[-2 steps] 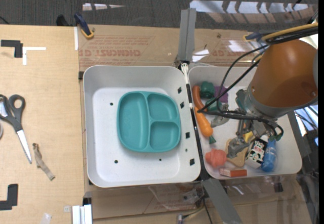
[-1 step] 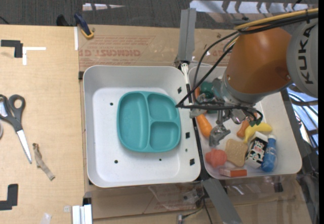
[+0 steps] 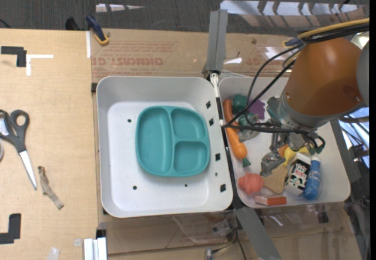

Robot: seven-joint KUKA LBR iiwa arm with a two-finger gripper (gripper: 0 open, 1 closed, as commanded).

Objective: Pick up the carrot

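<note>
The carrot (image 3: 236, 142) is orange with a green tip and lies along the left side of the right bin (image 3: 337, 194), close to the wall between the bins. My gripper (image 3: 270, 162) hangs low over the middle of that bin, a short way right of the carrot's green end and above a tan wedge (image 3: 274, 182). Nothing is visibly held. The arm's orange band (image 3: 326, 80) hides the bin's far right part.
Around the gripper lie a pink ball (image 3: 251, 183), a red block (image 3: 270, 200), a blue bottle (image 3: 312, 180), a black-and-white carton (image 3: 298, 175), and green (image 3: 239, 101) and purple (image 3: 257, 110) items. The left bin (image 3: 111, 135) holds a teal divided plate (image 3: 173, 141). Scissors (image 3: 17, 135) lie on the bench at left.
</note>
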